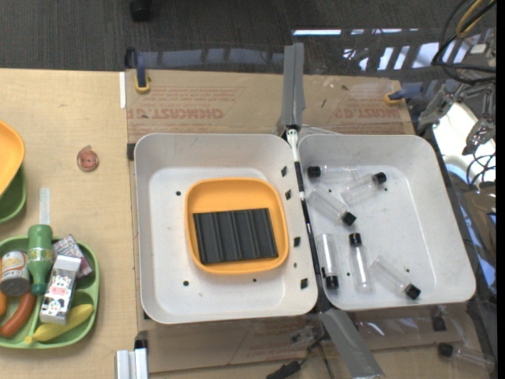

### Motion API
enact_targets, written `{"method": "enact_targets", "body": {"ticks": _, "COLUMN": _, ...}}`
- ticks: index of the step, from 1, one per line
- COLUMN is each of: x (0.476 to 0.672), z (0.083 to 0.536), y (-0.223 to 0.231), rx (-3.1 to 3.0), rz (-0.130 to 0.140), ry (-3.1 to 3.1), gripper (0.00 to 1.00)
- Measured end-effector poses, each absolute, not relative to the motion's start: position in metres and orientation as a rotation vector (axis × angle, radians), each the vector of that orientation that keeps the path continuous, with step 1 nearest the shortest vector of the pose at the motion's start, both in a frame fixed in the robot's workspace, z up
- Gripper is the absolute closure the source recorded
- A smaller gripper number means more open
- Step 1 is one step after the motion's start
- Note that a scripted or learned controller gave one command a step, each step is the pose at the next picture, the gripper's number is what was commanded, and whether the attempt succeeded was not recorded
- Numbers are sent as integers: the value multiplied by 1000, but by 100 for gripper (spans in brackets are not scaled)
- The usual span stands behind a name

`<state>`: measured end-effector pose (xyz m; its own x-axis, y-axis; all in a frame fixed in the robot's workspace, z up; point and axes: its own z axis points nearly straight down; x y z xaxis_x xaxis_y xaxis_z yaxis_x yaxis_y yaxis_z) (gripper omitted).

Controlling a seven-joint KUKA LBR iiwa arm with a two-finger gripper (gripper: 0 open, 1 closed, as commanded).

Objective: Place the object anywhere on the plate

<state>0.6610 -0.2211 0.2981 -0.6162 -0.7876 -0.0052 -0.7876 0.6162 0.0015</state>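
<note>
An orange square plate [237,190] lies in the middle of the left white bin [158,235]. A dark grey ribbed rectangular object [239,235] rests flat on the plate, inside its rim. The right white bin [442,235] holds several clear vials with black caps, among them one near the divider [331,207], one upright in the picture at the centre [359,263] and one at the front right [397,280].
Both bins stand on brown cardboard [213,105]. On the wooden bench to the left sit a green tray of toy food [47,290], an orange bowl [8,160] and a small pink disc [88,159]. Cables and equipment [473,93] crowd the far right.
</note>
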Motion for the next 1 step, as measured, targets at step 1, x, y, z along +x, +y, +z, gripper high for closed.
{"method": "enact_targets", "body": {"ticks": 1, "x": 661, "z": 294, "y": -221, "rx": -1728, "rz": 8, "ry": 2619, "gripper": 0}}
